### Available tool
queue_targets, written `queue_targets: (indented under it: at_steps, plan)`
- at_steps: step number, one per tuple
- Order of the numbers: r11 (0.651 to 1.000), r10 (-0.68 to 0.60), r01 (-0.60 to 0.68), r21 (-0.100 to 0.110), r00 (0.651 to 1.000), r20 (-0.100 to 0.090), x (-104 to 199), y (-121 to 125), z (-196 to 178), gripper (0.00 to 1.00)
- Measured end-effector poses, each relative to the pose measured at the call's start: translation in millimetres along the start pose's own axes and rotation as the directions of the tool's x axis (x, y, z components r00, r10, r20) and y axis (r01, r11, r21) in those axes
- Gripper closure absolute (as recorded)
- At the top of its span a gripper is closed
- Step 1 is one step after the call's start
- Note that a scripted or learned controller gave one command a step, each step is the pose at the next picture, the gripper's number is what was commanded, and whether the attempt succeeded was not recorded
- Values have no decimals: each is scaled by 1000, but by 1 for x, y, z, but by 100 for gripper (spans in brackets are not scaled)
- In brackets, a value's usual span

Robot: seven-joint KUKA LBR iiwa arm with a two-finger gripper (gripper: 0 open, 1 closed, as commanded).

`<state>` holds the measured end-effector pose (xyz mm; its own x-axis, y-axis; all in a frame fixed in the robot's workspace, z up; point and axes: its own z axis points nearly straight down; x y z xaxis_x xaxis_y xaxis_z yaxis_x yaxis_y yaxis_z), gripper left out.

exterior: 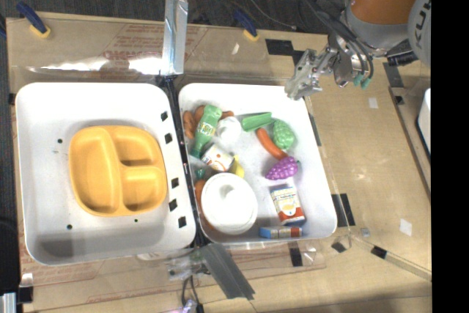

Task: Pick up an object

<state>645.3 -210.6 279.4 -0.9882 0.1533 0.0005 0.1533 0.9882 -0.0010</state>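
Observation:
My gripper [299, 87] hangs over the far right corner of the right bin [316, 157], its fingers pointing down-left with a gap between them and nothing held. Below it in the bin lie a green bottle [208, 121], a white bottle [227, 130], a green pepper-like piece [256, 120], a green leafy toy [283, 134], an orange carrot [269, 145], purple grapes [282, 169], a small juice carton [286, 203], a white round lid [228, 201] and a small can [218, 157]. The nearest items, the pepper and the leafy toy, sit just below-left of the fingertips.
The left bin [37, 121] holds a yellow divided tray [117, 169]. A silver taped post [175, 33] stands at the far end of the divider between bins. Blue clips [34, 19] and cables lie along the bench's far edge. Bare bench extends right of the right bin.

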Motion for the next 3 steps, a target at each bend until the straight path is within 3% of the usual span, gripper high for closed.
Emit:
queue_targets:
  at_steps: [1, 2, 3]
  plan:
    - [995, -102, 102, -3, 995, -2, 13, 58, 71, 100]
    - [987, 158, -158, -1, 987, 6, 3, 59, 8, 100]
    - [998, 68, -68, -1, 998, -3, 15, 62, 76, 100]
